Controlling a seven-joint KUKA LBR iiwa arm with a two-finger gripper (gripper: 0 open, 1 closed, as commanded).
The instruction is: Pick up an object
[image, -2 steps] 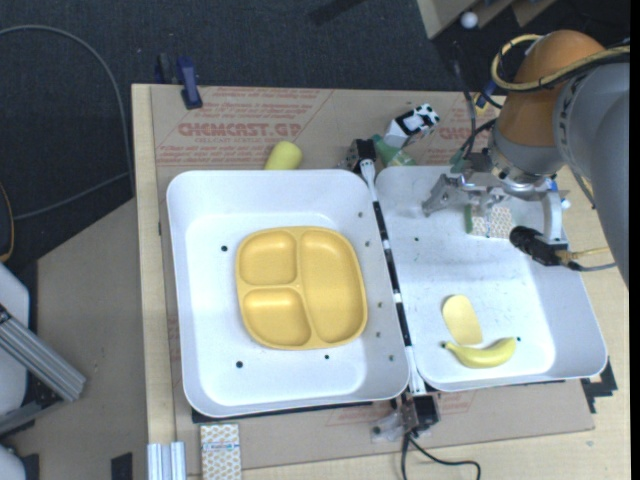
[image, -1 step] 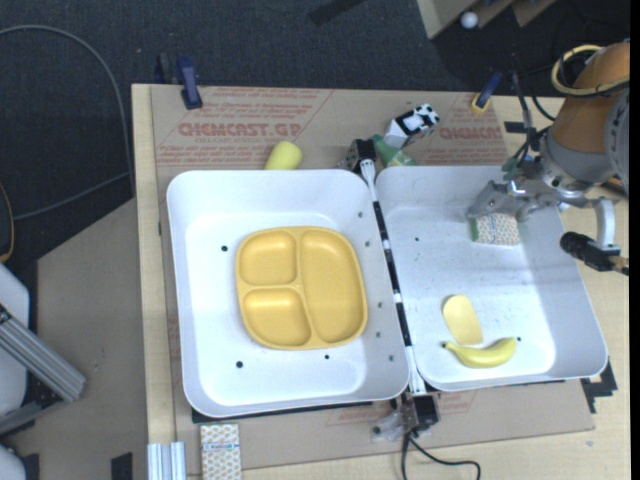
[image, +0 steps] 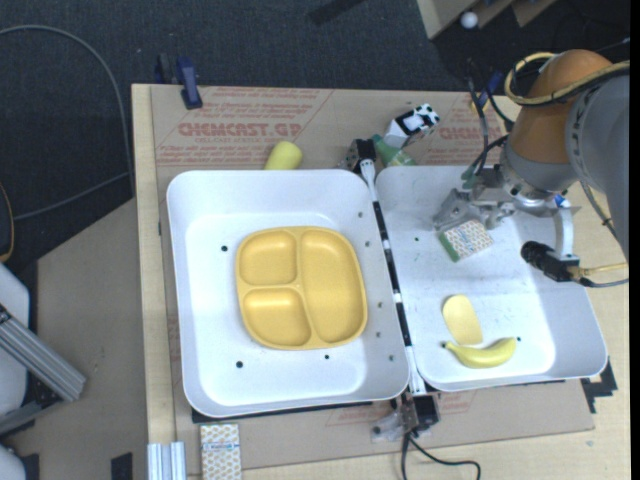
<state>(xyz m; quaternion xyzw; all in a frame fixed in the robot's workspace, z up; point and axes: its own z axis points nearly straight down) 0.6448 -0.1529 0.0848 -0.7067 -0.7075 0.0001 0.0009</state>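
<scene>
My gripper (image: 472,211) hangs low over the far part of the right bin (image: 570,343). Directly under its tip, and touching or nearly touching it, lies a small green-and-white patterned packet (image: 467,239). I cannot tell whether the packet is gripped. Nearer the front of the same bin lie a yellow banana (image: 484,352) and a pale yellow oval piece (image: 461,317) just behind it. A yellow divided plate (image: 300,287) sits in the middle of the left bin (image: 200,228).
Behind the bins on the cardboard bench are a yellow lump (image: 284,155), a black-and-white toy (image: 415,121) and a blue clamp (image: 187,81). The divider (image: 388,268) between the bins runs just left of the gripper.
</scene>
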